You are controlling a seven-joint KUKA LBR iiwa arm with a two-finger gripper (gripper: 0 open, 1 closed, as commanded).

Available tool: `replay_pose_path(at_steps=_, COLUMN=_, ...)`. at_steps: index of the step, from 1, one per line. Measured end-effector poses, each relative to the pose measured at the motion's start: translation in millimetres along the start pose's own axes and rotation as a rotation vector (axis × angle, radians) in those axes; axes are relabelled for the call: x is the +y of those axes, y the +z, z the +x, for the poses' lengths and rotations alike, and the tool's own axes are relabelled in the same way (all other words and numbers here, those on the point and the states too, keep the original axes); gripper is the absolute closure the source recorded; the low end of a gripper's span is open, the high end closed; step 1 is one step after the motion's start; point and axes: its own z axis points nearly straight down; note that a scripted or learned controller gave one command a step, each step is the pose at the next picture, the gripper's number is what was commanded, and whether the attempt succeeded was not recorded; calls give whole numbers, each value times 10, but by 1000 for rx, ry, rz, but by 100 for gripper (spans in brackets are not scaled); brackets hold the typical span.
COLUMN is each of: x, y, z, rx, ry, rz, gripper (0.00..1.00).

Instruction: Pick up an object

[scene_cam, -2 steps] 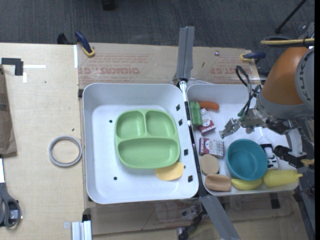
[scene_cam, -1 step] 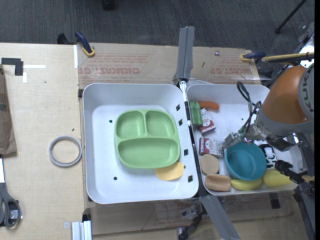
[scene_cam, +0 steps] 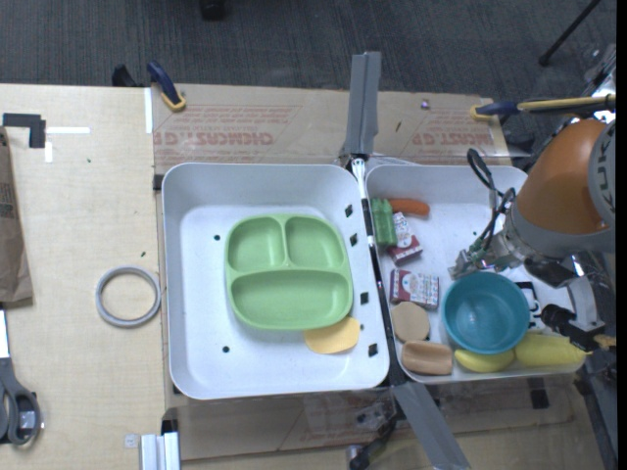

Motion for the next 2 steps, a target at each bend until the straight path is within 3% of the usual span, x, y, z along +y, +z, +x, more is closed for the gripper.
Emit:
replay_pose_path(at_steps=1, x=446, y=-1241, z=219, rx=8, ry=296, rz=47, gripper=100)
replay_pose_path(at_steps=2, x=445, y=-1238, z=220, rx=8, ry=297, rz=47, gripper=0)
